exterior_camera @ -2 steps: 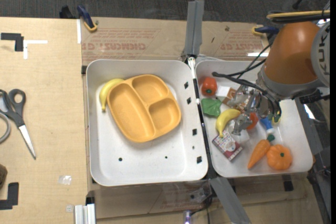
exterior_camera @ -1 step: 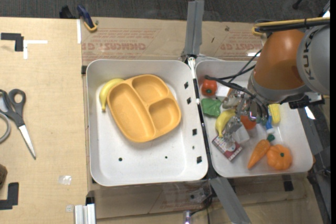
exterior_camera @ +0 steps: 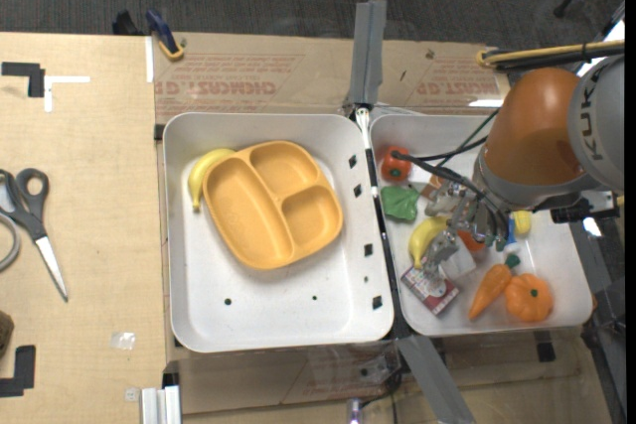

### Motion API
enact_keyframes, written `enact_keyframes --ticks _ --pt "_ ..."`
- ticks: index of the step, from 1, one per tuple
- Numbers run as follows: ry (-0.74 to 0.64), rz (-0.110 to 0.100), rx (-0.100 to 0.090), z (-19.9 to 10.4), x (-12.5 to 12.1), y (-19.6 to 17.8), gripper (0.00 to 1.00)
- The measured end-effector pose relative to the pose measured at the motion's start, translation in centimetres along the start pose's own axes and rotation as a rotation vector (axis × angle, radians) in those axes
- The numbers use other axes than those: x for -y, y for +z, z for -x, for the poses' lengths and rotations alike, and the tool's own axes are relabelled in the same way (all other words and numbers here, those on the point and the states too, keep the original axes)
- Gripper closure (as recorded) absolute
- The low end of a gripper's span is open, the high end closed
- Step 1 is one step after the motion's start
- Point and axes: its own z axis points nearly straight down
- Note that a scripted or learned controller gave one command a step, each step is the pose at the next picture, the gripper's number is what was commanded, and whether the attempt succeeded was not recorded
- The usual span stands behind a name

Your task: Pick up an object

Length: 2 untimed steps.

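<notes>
**Gripper lowered into the crowded right bin**

Two white bins are seen side by side; the left bin (exterior_camera: 199, 313) holds one orange divided plate (exterior_camera: 271, 204) with three compartments, and one yellow banana (exterior_camera: 204, 173) is tucked against the plate's upper left rim, touching it.

The right bin (exterior_camera: 566, 318) holds the rest; one red tomato-like item (exterior_camera: 396, 164) is seen near the top left corner; one green piece (exterior_camera: 401, 204) lies just below it; one yellow piece (exterior_camera: 426, 237) lies below that; one small printed packet (exterior_camera: 429, 287) lies near the bin's lower left; one orange carrot (exterior_camera: 488, 289) is tilted beside one small orange pumpkin-like item (exterior_camera: 529, 297), the two touching; one small yellow-and-blue item (exterior_camera: 518, 223) is partly hidden under the arm.

The arm (exterior_camera: 537, 139) is reached in from the right; the gripper (exterior_camera: 449, 238) is placed low among the yellow piece and the packet; whether its jaws are spread or closed, and whether anything is held, cannot be told from the clutter.

One pair of scissors (exterior_camera: 35, 223) is laid on the bench, well apart from the bins.
</notes>
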Motion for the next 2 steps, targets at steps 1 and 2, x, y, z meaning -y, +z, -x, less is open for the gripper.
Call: enact_keyframes --ticks 1,2 --pt "-0.01 -0.002 -0.003 0.19 -0.11 0.05 0.0" --pt "-0.024 -0.001 -0.006 0.4 -0.16 0.09 0.0"
